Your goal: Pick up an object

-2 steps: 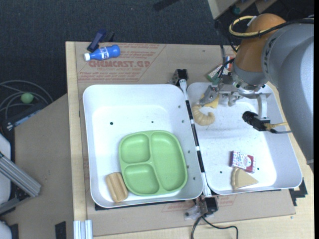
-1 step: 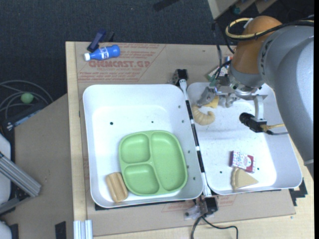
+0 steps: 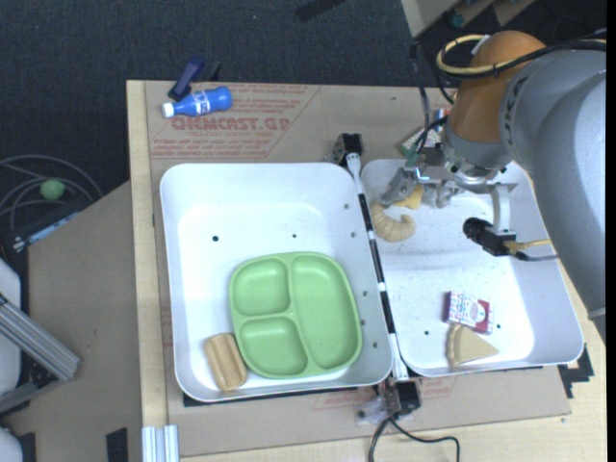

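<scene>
Croissant (image 3: 393, 225) lay at the far left of the right bin (image 3: 539, 340), close to the wall shared with the left bin (image 3: 183, 258). It looked like the likeliest target, being the thing nearest the gripper (image 3: 419, 195). It rested flat on the bin floor, not lifted.

Progress: judged early to middle. The arm (image 3: 486, 85) was low over the far end of the right bin and the gripper was just beyond the croissant. The approach seemed largely made. Nothing was up off a bin floor, so the grasp and the lift were both left to do.

Fingers (image 3: 394, 192): read as spread apart, not clamped on anything. The left one was near the croissant's far edge. A small pale yellow patch showed between them. Could not tell whether it was the croissant's tip or something else, nor whether either finger touched the croissant. No hold was recorded.

Other things in the right bin: a small red and white packet (image 3: 467, 311) and a pale wedge (image 3: 470, 346) just beside it, both at the near end and well apart from the gripper.

Left bin: a green divided plate (image 3: 294, 313) with a tan bread slice (image 3: 224, 361) against its near left corner.

A blue bottle (image 3: 197, 102) lay on the table (image 3: 144, 287), beyond the left bin.

Risk, as judgement: the croissant sat near the bin wall, so a closing finger might catch the wall.
</scene>
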Robot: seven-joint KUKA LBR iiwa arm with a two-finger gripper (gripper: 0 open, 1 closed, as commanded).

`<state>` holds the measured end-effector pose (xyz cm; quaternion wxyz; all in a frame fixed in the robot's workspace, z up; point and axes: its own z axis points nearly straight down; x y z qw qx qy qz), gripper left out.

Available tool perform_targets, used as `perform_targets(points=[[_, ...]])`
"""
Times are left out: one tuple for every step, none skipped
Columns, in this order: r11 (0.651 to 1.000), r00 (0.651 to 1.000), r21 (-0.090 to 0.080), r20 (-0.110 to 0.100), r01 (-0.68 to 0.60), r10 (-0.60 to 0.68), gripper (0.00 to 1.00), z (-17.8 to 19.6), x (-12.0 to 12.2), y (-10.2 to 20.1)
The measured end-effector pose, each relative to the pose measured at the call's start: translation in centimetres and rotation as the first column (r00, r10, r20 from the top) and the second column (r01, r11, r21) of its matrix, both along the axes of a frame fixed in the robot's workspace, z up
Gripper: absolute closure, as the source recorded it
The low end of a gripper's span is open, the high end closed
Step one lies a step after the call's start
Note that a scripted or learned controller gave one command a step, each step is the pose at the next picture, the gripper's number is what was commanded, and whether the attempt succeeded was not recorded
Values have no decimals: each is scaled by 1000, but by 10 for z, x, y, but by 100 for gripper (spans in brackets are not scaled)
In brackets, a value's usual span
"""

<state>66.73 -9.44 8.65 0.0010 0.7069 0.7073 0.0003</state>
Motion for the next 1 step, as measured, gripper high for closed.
perform_targets(points=[[1000,1000,0,-2,0,0,0,-1,-1,-3]])
